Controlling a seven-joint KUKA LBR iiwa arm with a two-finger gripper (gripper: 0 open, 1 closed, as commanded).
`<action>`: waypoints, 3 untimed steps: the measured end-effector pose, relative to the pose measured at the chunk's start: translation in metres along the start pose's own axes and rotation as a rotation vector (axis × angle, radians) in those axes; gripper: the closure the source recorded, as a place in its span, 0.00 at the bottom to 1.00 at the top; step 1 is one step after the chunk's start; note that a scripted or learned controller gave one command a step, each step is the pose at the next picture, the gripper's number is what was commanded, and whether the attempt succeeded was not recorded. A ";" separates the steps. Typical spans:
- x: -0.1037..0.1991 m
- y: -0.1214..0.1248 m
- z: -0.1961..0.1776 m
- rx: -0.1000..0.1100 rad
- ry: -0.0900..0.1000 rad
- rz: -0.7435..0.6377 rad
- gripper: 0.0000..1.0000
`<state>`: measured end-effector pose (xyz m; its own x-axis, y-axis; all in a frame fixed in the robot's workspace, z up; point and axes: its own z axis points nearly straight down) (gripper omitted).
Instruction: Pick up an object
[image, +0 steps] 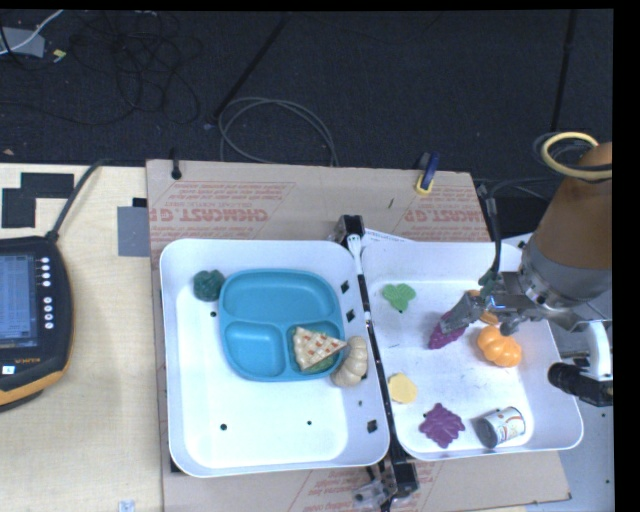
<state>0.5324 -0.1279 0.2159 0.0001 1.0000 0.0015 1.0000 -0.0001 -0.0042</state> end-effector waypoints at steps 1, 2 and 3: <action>-0.028 0.082 0.095 -0.003 -0.003 -0.004 0.00; -0.002 0.045 0.131 0.005 0.001 0.002 0.00; -0.005 0.048 0.117 -0.001 0.000 0.007 1.00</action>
<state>0.5794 -0.1328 0.0985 0.0076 1.0000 0.0015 1.0000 -0.0076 -0.0029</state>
